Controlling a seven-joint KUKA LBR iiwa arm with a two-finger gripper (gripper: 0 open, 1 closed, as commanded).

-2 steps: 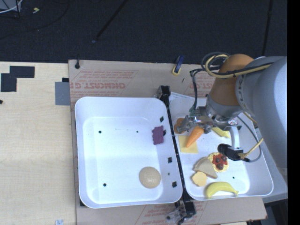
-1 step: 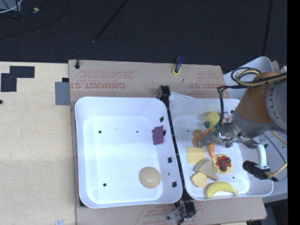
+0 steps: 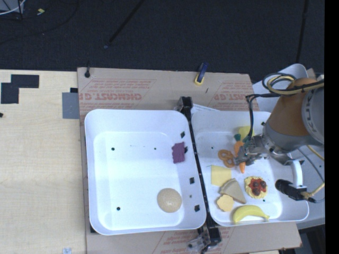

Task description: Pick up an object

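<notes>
My gripper [image 3: 244, 156] is low in the right bin [image 3: 275, 213], among toy foods near its middle. Right at its tip lie an orange carrot-like piece [image 3: 242, 167] and a brown pretzel [image 3: 226, 157]. A yellow piece [image 3: 243, 131] shows just behind it. Nearer the front lie a yellow cheese slab [image 3: 220, 174], a tan wedge [image 3: 232, 189], a small yellow chunk [image 3: 225, 202], a banana [image 3: 250, 212] and a small pizza with red topping [image 3: 256, 187]. The fingers are too small and cluttered to make out.
The left bin [image 3: 100, 142] holds a purple block [image 3: 179, 152] by its right wall and a beige round bun [image 3: 169, 200] near the front. A black divider rail [image 3: 192, 152] runs between the bins. The arm's grey body and cables occupy the right bin's right side.
</notes>
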